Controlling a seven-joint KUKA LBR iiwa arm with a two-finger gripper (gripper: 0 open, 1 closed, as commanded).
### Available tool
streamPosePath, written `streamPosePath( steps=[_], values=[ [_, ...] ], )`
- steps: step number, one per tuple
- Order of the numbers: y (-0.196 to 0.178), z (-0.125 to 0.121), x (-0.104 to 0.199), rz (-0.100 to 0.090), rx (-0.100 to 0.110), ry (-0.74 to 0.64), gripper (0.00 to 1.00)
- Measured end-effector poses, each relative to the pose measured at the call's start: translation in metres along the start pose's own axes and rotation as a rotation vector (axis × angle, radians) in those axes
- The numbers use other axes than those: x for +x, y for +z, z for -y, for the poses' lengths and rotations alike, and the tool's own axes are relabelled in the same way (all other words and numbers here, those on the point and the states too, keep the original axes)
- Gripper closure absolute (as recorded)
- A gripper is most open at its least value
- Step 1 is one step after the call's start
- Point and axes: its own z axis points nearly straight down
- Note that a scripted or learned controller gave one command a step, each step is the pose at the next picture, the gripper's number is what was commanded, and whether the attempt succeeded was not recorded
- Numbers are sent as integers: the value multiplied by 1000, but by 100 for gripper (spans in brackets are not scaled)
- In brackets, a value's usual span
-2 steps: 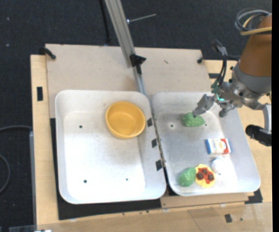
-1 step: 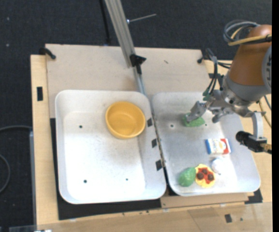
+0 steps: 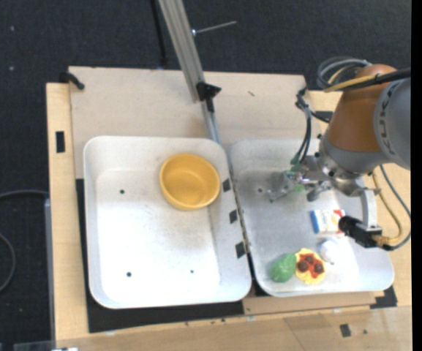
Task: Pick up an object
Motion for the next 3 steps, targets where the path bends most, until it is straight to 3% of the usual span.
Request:
streamPosePath(
  steps=[1, 2, 3],
  values=[
    [45, 2, -8, 0, 0, 0, 0],
    [31, 0, -8, -3, -7, 6, 100],
    [-30, 5, -7, 0, -12, 0, 100]
  ],
)
